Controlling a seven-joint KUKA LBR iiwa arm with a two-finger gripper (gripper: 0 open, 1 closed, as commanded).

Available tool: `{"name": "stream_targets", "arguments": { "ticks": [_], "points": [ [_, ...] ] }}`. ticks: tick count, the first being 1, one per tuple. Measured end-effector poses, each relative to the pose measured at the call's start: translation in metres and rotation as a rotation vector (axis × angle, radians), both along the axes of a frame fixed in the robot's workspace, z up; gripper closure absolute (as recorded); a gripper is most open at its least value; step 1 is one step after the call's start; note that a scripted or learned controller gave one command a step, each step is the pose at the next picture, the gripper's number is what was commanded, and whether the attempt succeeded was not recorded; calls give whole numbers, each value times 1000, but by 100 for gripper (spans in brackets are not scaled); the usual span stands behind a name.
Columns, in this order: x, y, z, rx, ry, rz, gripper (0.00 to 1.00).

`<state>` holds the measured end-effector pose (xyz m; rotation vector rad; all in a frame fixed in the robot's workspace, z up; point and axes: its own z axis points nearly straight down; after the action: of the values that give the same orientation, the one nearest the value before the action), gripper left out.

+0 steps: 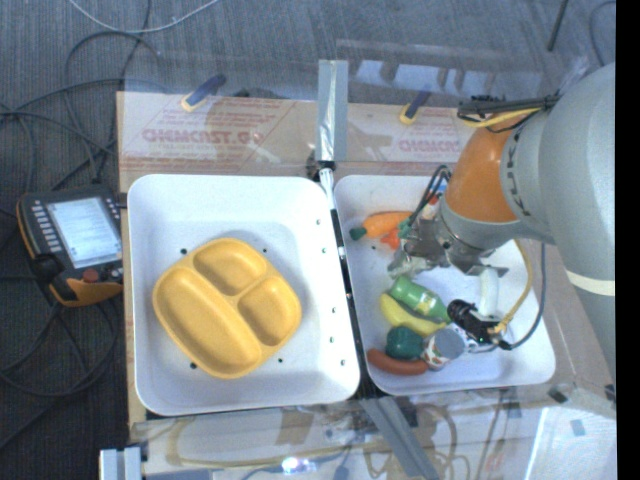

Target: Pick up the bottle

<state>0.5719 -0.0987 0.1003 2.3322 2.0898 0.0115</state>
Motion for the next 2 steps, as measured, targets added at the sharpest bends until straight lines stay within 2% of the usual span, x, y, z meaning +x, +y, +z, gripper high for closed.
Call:
{"name": "stream_targets", "arguments": {
  "ticks": [1,2],
  "points": [
    [0,0,0,0,0,0,0],
    [-41,-25,-9,-1,-4,23,0]
  ]
}}
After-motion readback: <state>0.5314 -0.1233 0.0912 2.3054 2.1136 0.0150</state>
